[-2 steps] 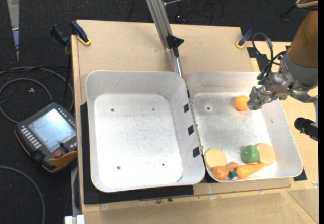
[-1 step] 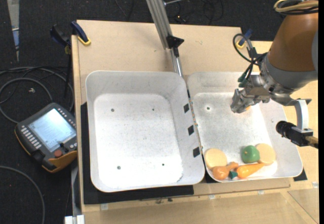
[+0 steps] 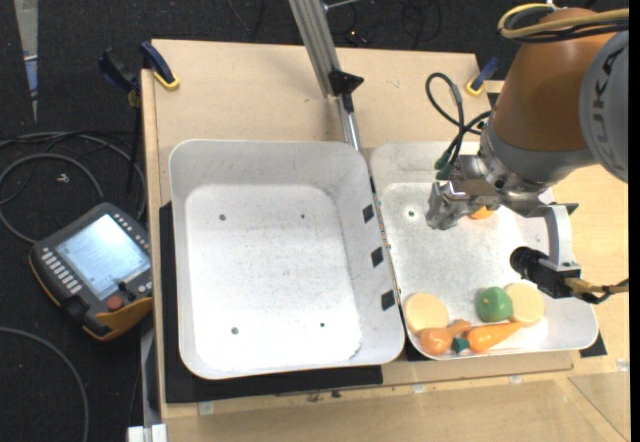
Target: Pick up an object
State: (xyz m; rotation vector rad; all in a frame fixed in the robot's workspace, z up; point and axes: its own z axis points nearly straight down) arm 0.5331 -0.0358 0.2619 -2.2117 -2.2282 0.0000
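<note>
My gripper (image 3: pixel 443 212) hangs low over the upper left part of the right bin (image 3: pixel 470 260), under the grey and orange wrist. A small orange object (image 3: pixel 482 214) peeks out just to its right, partly hidden by the arm; whether it is held cannot be made out. Along the bin's front edge lie a pale yellow round piece (image 3: pixel 427 311), a green object (image 3: pixel 493 304), a cream piece (image 3: pixel 526 302), an orange carrot-like piece (image 3: pixel 492 335) and another orange piece (image 3: pixel 436 339).
The left bin (image 3: pixel 270 250) adjoins the right one. A slanted metal pole (image 3: pixel 312 15) ends at the bins' shared back corner. A black fitting (image 3: pixel 540 270) juts from the arm over the right bin. A teach pendant (image 3: pixel 95 270) lies on the floor at left.
</note>
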